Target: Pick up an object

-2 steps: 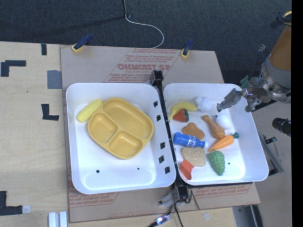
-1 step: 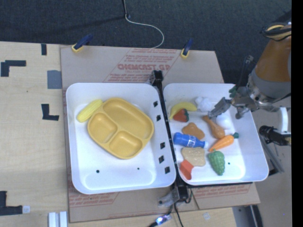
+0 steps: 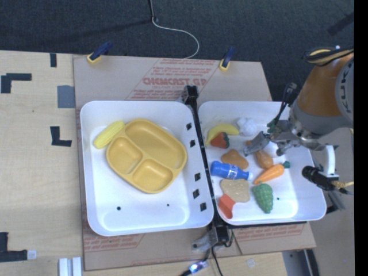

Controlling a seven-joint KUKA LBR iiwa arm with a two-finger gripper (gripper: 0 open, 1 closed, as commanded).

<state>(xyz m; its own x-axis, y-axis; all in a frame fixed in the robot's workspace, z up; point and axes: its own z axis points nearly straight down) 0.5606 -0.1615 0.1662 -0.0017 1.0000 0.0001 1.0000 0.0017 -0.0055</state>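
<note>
the pincer (image 3: 260,144) is hung low in the right bin (image 3: 310,209), just above the crowded toy food at centre right, presumably for a pick; its spread cannot be told.

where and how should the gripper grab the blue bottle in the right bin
Grip the blue bottle across its middle, coming straight down from above. It lies on its side, roughly left to right, so the fingers should close across its narrow width. The bread slice sits close below it and an orange piece just above, so room is probably tight.
</note>
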